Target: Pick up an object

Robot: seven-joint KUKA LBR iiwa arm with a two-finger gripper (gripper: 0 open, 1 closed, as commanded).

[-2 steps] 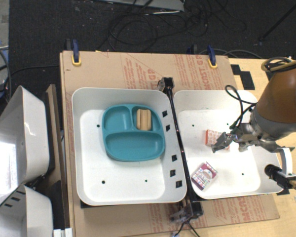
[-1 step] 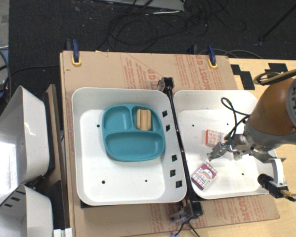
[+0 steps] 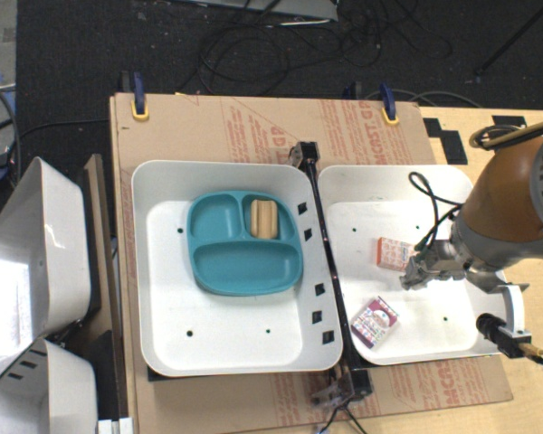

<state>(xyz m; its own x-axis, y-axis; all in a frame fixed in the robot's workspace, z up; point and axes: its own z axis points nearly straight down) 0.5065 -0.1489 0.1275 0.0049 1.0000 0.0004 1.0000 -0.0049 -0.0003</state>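
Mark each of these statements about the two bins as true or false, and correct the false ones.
1. The teal tray lies in the left bin. True.
2. A tan wooden block sits in the tray's upper right compartment. True.
3. The purple packet lies in the left bin. False: it lies in the right bin.
4. The gripper is over the tray. False: it is over the right bin, beside the small red-and-white box.
5. The purple packet rests on the red-and-white box. False: they lie apart.
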